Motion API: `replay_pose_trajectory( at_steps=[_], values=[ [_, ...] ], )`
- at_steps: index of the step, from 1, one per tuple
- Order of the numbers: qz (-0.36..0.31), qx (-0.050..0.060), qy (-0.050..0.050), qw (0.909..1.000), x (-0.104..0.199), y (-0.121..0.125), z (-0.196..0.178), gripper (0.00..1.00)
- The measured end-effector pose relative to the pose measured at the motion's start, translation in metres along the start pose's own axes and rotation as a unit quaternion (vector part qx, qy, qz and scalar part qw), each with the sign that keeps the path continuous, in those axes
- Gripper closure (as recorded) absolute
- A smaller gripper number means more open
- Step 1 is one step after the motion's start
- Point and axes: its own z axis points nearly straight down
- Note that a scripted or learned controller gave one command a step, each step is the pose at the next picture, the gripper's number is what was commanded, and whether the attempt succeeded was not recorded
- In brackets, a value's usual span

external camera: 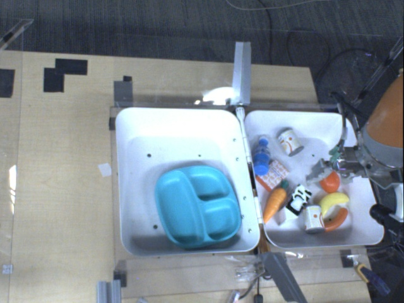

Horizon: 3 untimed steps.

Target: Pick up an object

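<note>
The right bin (pixel 353 237) holds several small objects: a small tin (pixel 289 141), a blue bottle (pixel 261 157), a red and white packet (pixel 273 175), a carrot (pixel 274 202), a black and white piece (pixel 298 199), a white cube (pixel 312 219), a yellow banana (pixel 334 201) with a red-orange piece (pixel 339 218) beside it, and an orange ball (pixel 330 182). My gripper (pixel 331 165) reaches in from the right, low over the bin's right half. It sits just above the orange ball, and nothing is visibly held.
The left bin (pixel 145 137) holds a light blue divided plate (pixel 197 205) in its front half. A metal post (pixel 242 74) stands at the back between the bins. The arm's orange band (pixel 386 122) hangs over the right bin's right rim.
</note>
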Motion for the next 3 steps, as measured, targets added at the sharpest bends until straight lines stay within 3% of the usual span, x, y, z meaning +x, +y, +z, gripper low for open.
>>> replay_pose_trajectory(
  at_steps=[1, 2, 3],
  values=[
    [0.002, -0.002, -0.001, 1.0, -0.058, -0.007, 0.104, 0.0],
    [0.001, -0.005, -0.001, 1.0, -0.057, -0.005, 0.093, 1.0],
    [0.089, -0.002, 0.0, 0.996, -0.016, -0.015, -0.011, 1.0]
  ],
)
